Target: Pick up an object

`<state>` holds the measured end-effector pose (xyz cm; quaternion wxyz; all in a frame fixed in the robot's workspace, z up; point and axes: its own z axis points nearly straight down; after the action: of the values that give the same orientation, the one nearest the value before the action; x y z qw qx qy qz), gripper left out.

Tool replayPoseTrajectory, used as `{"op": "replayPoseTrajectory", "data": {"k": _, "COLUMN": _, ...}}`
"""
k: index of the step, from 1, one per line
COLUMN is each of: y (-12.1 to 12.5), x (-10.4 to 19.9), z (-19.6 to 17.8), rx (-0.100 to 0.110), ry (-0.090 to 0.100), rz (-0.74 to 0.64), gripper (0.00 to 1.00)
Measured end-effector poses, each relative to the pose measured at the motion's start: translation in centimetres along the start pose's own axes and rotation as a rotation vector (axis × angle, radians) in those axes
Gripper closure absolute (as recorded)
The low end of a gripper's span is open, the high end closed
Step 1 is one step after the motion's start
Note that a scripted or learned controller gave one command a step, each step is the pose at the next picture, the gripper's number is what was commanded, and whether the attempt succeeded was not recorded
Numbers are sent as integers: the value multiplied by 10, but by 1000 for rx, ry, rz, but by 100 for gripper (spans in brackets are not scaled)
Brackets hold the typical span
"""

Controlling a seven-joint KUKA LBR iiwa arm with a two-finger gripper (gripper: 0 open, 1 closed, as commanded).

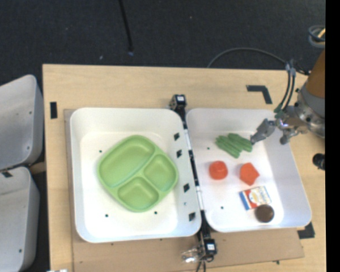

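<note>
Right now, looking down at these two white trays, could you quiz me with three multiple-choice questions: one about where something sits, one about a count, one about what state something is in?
1. Where does the green divided plate lie?
A. In the left bin
B. In the right bin
C. On the wooden bench

2. How many compartments does that plate have?
A. Two
B. Three
C. Five

3. How does the gripper stand to the green ridged object?
A. Far off, over the left bin
B. Close by its right end, low over the right bin
C. Lifting it high above the bench

Answers:
1. A, the plate fills the middle of the left bin.
2. B, one long section and two smaller ones show.
3. B, the gripper sits next to the object's right end, which lies on the bin floor.
</note>
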<state>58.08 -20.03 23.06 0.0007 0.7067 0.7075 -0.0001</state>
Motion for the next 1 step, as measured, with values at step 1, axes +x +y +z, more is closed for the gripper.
{"op": "replayPoseTrajectory", "data": {"k": 1, "y": -2, "x": -10, "z": 47, "rx": 4, "ry": 0, "rz": 2, "gripper": 0}}
